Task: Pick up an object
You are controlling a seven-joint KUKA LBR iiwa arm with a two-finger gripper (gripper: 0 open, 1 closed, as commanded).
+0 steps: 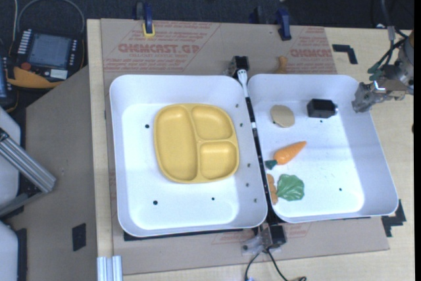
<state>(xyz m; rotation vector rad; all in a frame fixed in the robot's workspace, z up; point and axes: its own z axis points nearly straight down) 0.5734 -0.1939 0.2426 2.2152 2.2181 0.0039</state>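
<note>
Camera view, looking down at a slant: bench (99, 141) bearing two shallow white bins side by side over a cardboard sheet (197, 43) printed with red lettering. Left bin (131, 207): one yellow divided tray (196, 142) with three compartments, lying flat near the bin's centre. Right bin (355, 168): four items. A tan rounded piece (283, 116) lies toward 11 o'clock of the bin's floor; a small black block (321, 108) lies toward 1 o'clock, near the tan piece but apart from it; an orange carrot (290, 152) lies tilted near the centre-left, its tip pointing toward 2 o'clock; a green leafy piece (290, 187) lies toward 7 o'clock, just below the carrot and clear of it. Pincer (365, 101): at the right bin's rim toward 2 o'clock, near the black block but apart from it, nothing seen between its fingers; whether released or clenched cannot be told. Two blue clamps (146, 13) hold the cardboard's far edge.
</note>
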